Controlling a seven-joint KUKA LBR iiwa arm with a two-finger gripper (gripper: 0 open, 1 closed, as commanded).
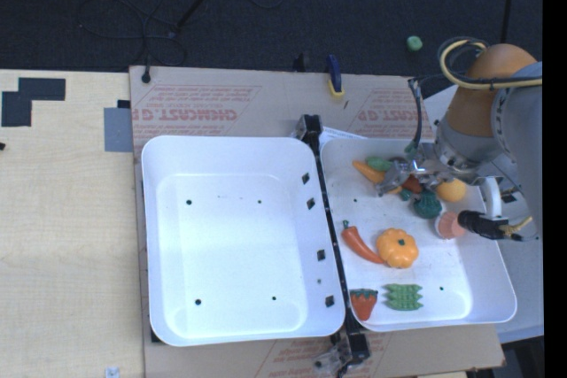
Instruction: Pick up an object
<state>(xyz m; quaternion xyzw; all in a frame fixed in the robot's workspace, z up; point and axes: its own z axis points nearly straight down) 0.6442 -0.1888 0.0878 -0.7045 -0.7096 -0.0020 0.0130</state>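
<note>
Worktop, pale wood, bearing two shallow white plastic bins.

Left bin (168, 190): we log no items.

Right bin (496, 297): all candidates lie here.

Grey arm (496, 115) with orange band: its jaws (409, 174) sit low over the upper clutter; whether open or closed we cannot tell.

Round orange toy pumpkin (397, 247): mid-bin, a red chilli pepper (360, 242) touching its left. We judge the freestanding green pea pods (403, 297) the cleaner pick; descend centred there.

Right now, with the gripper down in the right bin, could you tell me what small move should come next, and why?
Probably a short straight lift to test the grasp. The gripper sits low in a cluster of toys at the back of the right bin, beside the carrot and the dark green toy. I cannot tell whether anything is caught; rising slightly would show it.
</note>
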